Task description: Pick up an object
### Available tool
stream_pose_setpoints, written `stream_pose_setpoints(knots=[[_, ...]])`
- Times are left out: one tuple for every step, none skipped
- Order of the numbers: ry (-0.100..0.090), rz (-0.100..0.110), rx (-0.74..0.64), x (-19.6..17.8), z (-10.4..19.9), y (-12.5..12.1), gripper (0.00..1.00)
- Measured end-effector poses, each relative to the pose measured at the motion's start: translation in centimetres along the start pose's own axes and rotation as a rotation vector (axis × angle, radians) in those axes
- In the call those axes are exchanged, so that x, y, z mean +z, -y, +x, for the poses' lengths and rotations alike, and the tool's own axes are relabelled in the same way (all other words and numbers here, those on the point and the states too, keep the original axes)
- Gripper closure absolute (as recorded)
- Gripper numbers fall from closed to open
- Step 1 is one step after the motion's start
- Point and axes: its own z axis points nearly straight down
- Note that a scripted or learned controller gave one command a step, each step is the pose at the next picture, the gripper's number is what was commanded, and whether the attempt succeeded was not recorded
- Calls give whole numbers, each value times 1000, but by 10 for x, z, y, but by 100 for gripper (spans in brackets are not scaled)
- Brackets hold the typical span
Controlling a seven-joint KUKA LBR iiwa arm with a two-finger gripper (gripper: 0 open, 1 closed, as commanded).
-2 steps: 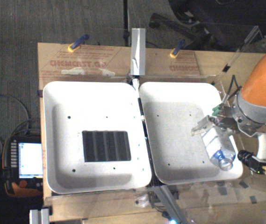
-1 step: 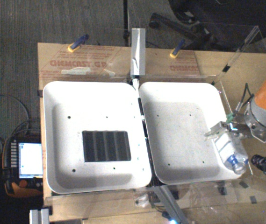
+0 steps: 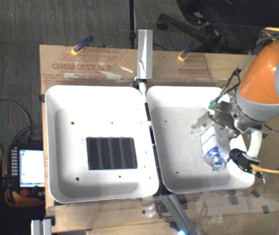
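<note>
A clear plastic bottle (image 3: 212, 148) with a blue cap lies in the right bin (image 3: 178, 131), near its right wall, cap toward the front. My gripper (image 3: 213, 124) hangs right over the bottle's upper end, at the tip of the grey arm with the orange band (image 3: 264, 80). The wrist hides part of the bottle and where the gripper meets it. A dark ribbed rectangular object (image 3: 111, 153) lies flat in the middle of the left bin (image 3: 65, 111).
The two bins meet at a raised rim down the centre (image 3: 149, 131). A metal post (image 3: 143, 58) stands behind that joint. Cables and a black connector (image 3: 242, 160) trail off the arm at the right bin's front right corner.
</note>
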Motion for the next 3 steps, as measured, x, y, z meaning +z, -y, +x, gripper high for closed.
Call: stream_pose_setpoints(knots=[[2,2,-162,31,-41,-12,0],[0,2,-297,67,-98,-14,0],[0,1,133,15,14,0,0]])
